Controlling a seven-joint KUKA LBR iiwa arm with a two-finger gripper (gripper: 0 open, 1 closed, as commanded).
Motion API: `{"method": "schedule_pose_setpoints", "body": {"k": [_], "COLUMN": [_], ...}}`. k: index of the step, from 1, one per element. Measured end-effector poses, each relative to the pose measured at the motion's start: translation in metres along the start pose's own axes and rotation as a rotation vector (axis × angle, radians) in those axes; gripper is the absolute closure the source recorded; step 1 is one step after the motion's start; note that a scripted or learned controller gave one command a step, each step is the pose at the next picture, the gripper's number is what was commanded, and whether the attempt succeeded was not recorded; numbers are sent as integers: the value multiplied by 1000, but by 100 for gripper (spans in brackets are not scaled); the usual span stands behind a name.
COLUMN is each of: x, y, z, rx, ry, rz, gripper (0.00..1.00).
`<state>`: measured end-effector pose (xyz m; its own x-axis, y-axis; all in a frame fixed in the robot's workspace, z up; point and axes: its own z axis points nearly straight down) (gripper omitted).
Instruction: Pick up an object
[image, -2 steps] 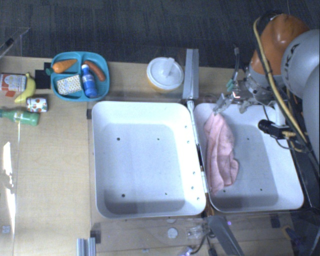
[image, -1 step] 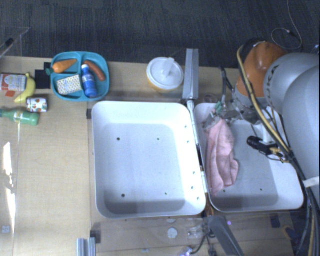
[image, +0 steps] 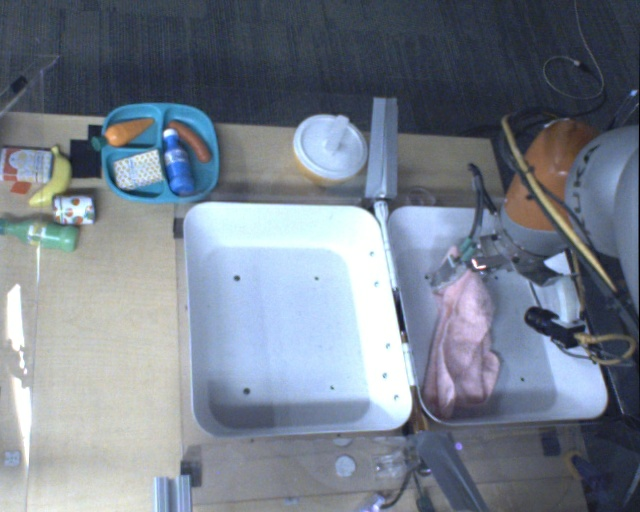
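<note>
I read the gripper (image: 468, 266) as closed on the top end of the pink cloth (image: 462, 342) in the right bin (image: 570, 395), the rest draped on the floor, so the grasp looks made and the lift remains.

no readable text, labels on carton (image: 24, 164) and can (image: 74, 209) too blurred
</note>
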<state>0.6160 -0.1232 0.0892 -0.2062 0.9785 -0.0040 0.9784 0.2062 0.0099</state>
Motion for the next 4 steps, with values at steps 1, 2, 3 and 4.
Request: {"method": "schedule_pose_setpoints", "body": {"k": [1, 2, 3, 4], "x": [-14, -14, 32, 76], "y": [52, 55, 63, 72], "z": [2, -10, -97, -96], "rx": [9, -1, 3, 5], "ry": [3, -1, 2, 3], "rz": [-58, -59, -188, 93], "gripper": [0, 100, 100, 100]}}
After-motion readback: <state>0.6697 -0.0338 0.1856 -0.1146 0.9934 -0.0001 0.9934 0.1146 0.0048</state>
